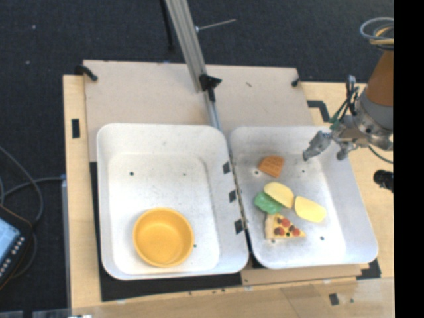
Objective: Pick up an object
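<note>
Your tool (326, 148) hangs over the right bin's (351, 234) far right edge, fingers spread apart with nothing between them. In that bin lie a brown toy (271, 165), two yellow pieces (279, 193) (309, 209), a green piece (266, 203) and a pizza slice (283, 227). A yellow bowl (163, 236) sits in the left bin (112, 144).

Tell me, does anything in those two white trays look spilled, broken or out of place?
Nothing stands out. The yellow bowl sits upright in the left bin. In the right bin the toy foods lie close together but tidy: an orange-brown piece, two yellow pieces, a green piece and a pizza slice.
</note>
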